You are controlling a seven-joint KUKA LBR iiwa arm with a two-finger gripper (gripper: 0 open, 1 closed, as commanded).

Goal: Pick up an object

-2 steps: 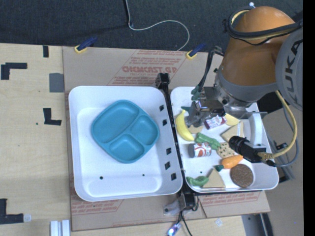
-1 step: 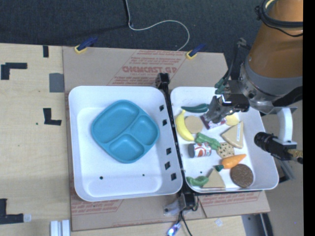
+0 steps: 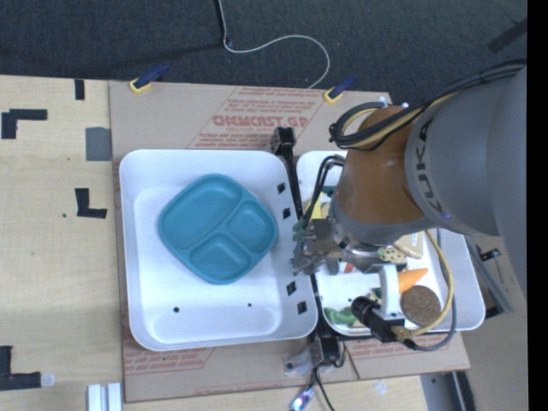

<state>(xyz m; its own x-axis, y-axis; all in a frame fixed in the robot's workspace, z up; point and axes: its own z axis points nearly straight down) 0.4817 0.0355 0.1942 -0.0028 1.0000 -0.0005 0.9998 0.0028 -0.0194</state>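
Observation:
My gripper (image 3: 318,253) hangs low over the left side of the right bin (image 3: 467,268), beneath the orange wrist band. The wrist hides its tips. Around it in that bin lie a brown round disc (image 3: 421,302), an orange carrot-like piece (image 3: 413,276), a green item (image 3: 342,318) and a pale dotted piece (image 3: 398,253). A yellow-green object (image 3: 318,205) peeks out at the arm's left edge. In the left bin (image 3: 145,229) rests a blue divided plate (image 3: 217,227).
Black clips (image 3: 282,139) and a dark rod run along the divider between the bins. Both bins sit on a cardboard sheet (image 3: 248,118) clamped at the back. A white cable (image 3: 274,45) loops behind. The arm body covers most of the right bin.

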